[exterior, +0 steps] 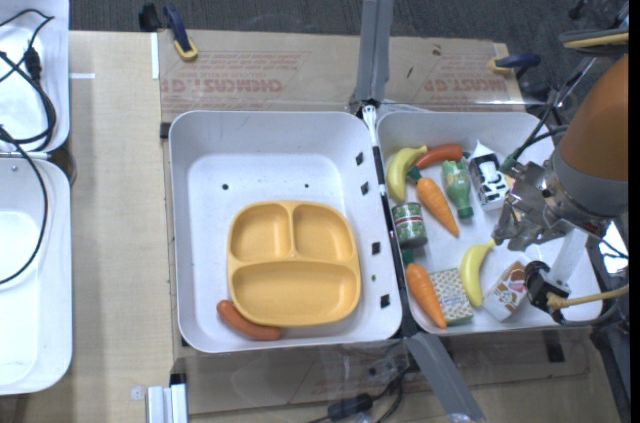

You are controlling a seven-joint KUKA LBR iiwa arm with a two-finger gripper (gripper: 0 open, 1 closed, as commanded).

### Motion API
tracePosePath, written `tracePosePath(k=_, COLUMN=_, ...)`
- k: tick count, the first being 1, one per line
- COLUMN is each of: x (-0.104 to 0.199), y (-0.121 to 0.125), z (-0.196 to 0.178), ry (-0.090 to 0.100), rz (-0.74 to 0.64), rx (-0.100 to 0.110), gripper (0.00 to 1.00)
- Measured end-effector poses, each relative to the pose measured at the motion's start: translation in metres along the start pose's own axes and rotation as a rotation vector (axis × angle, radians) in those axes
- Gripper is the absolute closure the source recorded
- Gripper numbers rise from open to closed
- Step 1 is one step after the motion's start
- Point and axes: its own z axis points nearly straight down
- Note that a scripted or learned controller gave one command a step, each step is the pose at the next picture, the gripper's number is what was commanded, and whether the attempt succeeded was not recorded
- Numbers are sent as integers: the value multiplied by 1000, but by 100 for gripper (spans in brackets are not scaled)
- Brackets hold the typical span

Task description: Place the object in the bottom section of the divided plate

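A yellow divided plate (294, 288) lies in the left bin (200, 211), its wide bottom section bare and nearest the front. A red-orange sausage (248, 321) lies in the bin against the plate's lower left rim. My gripper (516, 223) hangs low over the right part of the right bin (520, 123), above a small carton (508, 289) and just right of a yellow banana (474, 271). Whether it holds anything is hidden.
The right bin also holds a second banana (400, 169), two carrots (435, 204) (425, 294), a green bottle (457, 188), a small can (408, 224), a cracker box (454, 297) and a white box (487, 179). A grey divider post (375, 51) stands between the bins.
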Motion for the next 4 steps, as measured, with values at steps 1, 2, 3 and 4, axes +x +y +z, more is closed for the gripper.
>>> tracePosePath(k=1, x=50, y=-31, z=-16, ry=2, rz=-367, rx=-2, gripper=100)
tracePosePath(k=2, x=119, y=-77, z=-13, ry=1, rz=-474, rx=-2, gripper=100)
tracePosePath(k=3, x=180, y=-96, z=5, ry=-1, rz=-401, rx=-2, gripper=100)
tracePosePath(k=4, x=206, y=-134, z=31, ry=-2, rz=-236, rx=1, gripper=100)
